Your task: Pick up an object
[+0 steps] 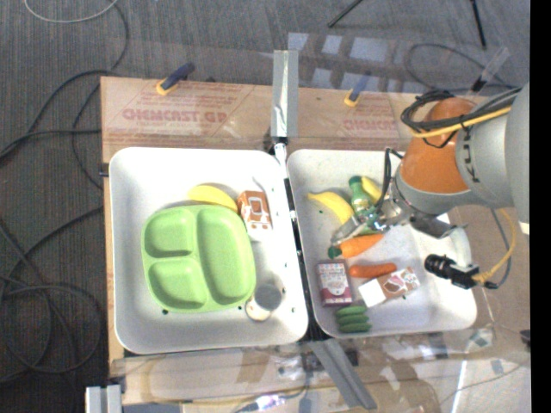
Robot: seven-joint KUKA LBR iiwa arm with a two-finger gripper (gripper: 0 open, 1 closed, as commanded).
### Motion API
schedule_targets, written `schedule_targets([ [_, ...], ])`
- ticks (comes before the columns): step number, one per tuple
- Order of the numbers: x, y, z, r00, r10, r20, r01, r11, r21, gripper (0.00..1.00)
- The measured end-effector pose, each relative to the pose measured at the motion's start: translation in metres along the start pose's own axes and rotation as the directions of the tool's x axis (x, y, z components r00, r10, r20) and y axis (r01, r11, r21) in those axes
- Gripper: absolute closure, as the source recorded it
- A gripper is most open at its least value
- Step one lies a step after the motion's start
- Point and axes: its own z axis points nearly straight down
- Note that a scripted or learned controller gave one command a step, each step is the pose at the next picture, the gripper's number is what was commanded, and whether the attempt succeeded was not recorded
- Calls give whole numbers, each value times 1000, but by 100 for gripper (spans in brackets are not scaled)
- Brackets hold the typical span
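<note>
Gripper [368, 220] low in right bin [448, 317] over carrot [360, 245] and banana [331, 202] — grip state can't tell — crowded items, likely a glancing miss.

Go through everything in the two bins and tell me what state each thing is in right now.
Green divided tray: flat in the left bin, right way up.
Small orange carton: lying beside the tray.
Banana: lying loose in the right bin.
Carrot: lying flat, just below the hand.
Red packet: lying flat.
Hand: low over the right bin's pile.
</note>
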Motion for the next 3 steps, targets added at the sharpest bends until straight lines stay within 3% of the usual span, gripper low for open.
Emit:
schedule_targets([
  [1,5,64,2,988,-155,0,155,988,4,0],
  [2,6,65,-8,988,-154,-2,154,988,0,100],
  [3,66,61,-93,996,92,-7,-92,996,16,100],
])
